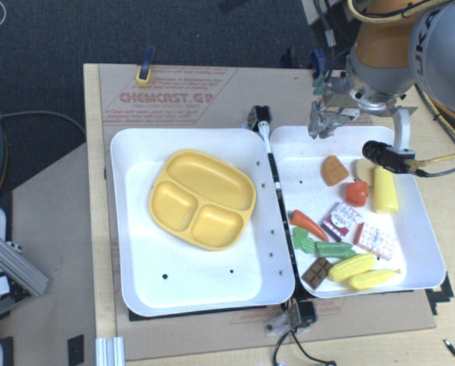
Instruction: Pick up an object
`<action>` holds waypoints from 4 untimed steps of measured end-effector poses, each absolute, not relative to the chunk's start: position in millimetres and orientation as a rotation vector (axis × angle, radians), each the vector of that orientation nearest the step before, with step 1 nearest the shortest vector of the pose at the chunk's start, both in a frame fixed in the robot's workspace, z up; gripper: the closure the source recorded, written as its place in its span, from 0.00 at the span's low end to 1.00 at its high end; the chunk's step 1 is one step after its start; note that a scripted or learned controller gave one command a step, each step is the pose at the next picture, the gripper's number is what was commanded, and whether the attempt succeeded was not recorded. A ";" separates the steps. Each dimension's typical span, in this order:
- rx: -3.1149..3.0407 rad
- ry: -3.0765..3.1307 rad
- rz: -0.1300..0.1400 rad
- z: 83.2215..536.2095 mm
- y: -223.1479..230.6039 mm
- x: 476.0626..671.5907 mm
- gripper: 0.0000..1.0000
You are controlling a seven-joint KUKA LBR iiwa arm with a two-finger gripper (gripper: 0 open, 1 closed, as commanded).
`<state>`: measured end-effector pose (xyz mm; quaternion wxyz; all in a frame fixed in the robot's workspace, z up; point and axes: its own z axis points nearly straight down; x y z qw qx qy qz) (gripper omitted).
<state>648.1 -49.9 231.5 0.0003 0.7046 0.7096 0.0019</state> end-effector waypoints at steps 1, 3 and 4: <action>2.224 2.221 -0.004 214.3 -65.1 647.0 1.00; 2.220 2.219 0.003 231.0 -66.9 653.9 1.00; 2.222 2.225 -0.003 217.3 -55.2 645.5 1.00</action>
